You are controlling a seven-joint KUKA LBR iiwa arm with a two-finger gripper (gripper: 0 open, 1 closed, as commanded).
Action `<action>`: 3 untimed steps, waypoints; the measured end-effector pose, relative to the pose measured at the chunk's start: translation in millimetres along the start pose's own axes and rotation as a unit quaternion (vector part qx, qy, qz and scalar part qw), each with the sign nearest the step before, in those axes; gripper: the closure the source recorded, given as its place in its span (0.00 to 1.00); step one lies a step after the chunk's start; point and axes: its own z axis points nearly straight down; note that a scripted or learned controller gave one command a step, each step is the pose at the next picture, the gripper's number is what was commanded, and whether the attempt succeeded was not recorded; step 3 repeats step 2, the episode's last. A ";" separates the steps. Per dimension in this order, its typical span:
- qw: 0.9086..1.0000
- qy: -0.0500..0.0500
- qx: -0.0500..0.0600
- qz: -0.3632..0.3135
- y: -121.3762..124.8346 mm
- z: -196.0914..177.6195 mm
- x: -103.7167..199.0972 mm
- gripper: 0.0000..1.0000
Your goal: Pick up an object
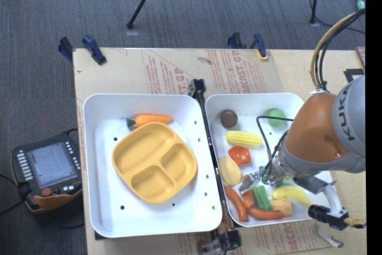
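Reaching low into the right bin (292, 98), the gripper (262, 177) should go slowly; the food is crowded.

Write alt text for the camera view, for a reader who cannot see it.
A grey and orange robot arm reaches from the right over the right bin, which holds toy foods such as a corn cob, a potato and a banana. The left bin holds a yellow divided plate with a carrot beside it.
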 end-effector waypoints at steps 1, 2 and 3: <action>1.000 0.000 0.000 0.003 -0.4 -9.9 -0.7 1.00; 0.999 -0.001 -0.001 0.044 4.8 -136.7 59.3 1.00; 0.999 -0.001 -0.001 0.044 4.8 -136.7 59.3 1.00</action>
